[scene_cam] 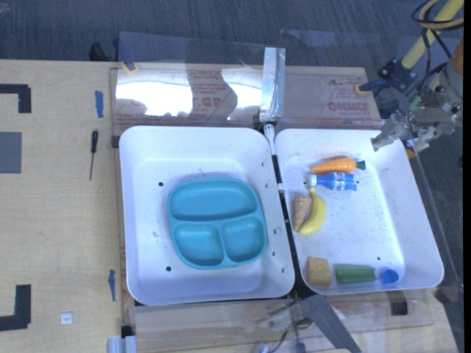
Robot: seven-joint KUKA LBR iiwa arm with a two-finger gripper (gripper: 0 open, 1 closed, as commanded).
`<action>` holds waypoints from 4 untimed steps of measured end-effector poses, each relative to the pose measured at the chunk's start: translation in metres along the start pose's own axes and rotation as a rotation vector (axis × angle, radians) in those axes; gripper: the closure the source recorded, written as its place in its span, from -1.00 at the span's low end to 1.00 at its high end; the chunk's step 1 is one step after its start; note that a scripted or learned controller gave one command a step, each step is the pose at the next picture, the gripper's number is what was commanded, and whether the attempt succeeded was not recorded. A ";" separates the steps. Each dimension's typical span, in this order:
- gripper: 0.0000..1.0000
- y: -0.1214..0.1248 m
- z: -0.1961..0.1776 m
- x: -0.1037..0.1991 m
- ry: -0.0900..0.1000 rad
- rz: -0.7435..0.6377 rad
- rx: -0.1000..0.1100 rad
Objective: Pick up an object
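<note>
The right bin (412, 219) holds several small items. An orange carrot (334, 165) lies near its back, with a blue and white bottle (333, 182) just in front of it. A yellow banana (315, 215) curves beside a tan speckled piece (301, 209) at the bin's left wall. Along the front lie a tan cube (319, 271), a green cylinder (355, 273) and a small blue cap (388, 276). My gripper (409, 129) hovers at the bin's back right corner, above and to the right of the carrot, with nothing seen in it.
The left bin (140, 160) carries a teal divided plate (216, 221). A clear panel with a metal post (271, 83) stands behind both bins. Yellow and black cables (434, 13) hang near the arm at upper right. A screwdriver (93, 153) lies on the bench left.
</note>
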State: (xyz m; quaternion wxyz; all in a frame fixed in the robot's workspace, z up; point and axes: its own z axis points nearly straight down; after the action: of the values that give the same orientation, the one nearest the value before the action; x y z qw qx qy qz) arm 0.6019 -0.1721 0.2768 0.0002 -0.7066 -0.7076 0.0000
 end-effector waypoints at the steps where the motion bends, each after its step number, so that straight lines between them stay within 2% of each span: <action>1: -1.00 0.028 0.181 0.035 0.002 0.187 0.015; 2: -1.00 0.031 0.189 0.081 0.001 0.277 -0.004; 3: -1.00 0.023 0.025 0.111 0.001 0.254 -0.014; 4: -1.00 0.037 0.149 0.060 -0.001 0.173 0.012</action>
State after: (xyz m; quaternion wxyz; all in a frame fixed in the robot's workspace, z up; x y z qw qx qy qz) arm 0.6384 -0.1123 0.1279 0.0041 -0.7651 -0.6438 0.0047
